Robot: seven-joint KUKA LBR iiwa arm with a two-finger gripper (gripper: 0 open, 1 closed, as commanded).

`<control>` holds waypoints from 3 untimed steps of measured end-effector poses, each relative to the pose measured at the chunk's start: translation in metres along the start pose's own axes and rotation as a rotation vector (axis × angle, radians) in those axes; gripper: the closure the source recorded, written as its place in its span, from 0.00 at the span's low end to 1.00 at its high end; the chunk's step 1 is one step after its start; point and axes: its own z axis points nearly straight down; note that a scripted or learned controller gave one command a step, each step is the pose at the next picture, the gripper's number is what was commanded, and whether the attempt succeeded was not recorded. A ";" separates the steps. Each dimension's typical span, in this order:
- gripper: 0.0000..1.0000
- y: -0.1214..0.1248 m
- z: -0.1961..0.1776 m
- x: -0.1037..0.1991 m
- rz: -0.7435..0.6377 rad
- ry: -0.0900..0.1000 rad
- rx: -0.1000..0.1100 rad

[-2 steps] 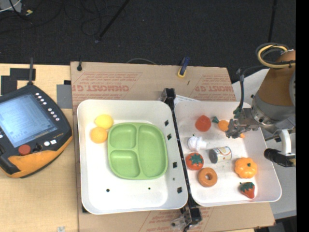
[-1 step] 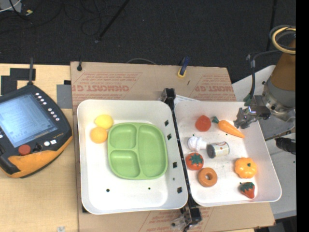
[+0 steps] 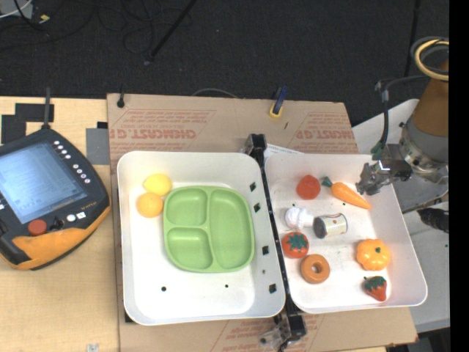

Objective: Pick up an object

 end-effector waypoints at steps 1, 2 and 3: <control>1.00 -0.013 -0.008 0.050 -0.002 0.003 0.003; 1.00 -0.031 -0.012 0.091 -0.001 0.002 0.004; 1.00 -0.051 0.004 0.135 0.000 0.002 0.006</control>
